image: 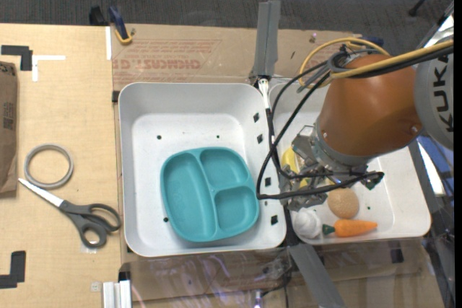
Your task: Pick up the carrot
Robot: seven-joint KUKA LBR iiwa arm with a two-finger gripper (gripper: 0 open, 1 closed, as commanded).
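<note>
Two shallow white bins sit side by side on the bench. The left bin (137, 155) holds a teal plate (209, 192) with three compartments, lying slightly turned near the bin's front right corner. All three compartments look bare.

The right bin (404, 216) is largely covered by the arm (375, 108), whose orange band fills the space above it. Below the band, the gripper (317, 180) hangs low inside the bin amid black cables and metal parts, and from this angle I cannot tell how it is set.

The carrot (351, 228) lies flat along the front edge of the right bin, its orange tip pointing right and its small green stem end pointing left. It rests free on the bin floor, just in front of the gripper and not held by it. Just behind the carrot sits a tan, egg-shaped thing (343, 204), touching or nearly touching it. To the carrot's left, beside the stem end, is a small white object (307, 225) near the bin's front left corner. A bit of something yellow (290, 161) shows behind the cables, mostly hidden by the gripper.

Outside the bins, on the cardboard surface at left, lie a roll of tape (48, 165) and a pair of grey-handled scissors (76, 214).
</note>
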